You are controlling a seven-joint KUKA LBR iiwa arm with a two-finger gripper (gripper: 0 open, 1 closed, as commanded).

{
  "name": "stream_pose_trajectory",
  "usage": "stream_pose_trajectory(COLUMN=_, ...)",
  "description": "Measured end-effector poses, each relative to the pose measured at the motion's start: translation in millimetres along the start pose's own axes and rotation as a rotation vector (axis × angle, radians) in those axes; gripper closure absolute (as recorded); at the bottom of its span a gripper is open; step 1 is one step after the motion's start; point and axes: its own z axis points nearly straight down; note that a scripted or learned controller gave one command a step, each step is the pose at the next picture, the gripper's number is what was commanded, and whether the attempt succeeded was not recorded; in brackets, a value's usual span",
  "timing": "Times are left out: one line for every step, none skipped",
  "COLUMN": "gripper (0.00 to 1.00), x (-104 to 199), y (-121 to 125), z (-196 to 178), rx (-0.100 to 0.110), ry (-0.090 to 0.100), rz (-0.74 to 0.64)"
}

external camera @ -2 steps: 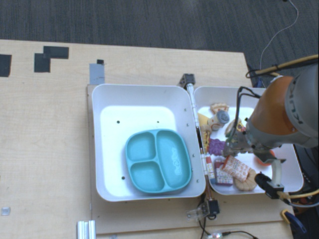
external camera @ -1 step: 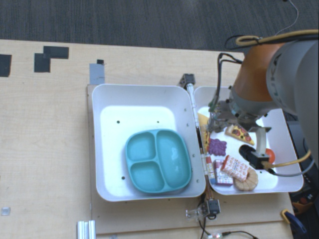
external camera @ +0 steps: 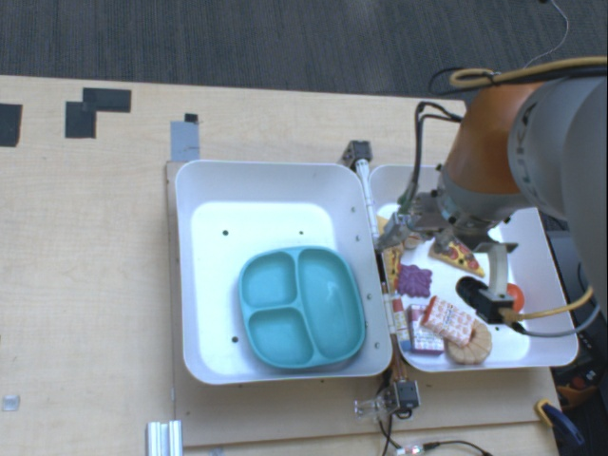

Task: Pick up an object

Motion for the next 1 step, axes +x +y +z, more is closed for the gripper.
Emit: stream_pose_trajectory(gripper=0.00, x=0.0, y=0.0, z=0.0, rx=0.000, ry=0.000, rz=0.000)
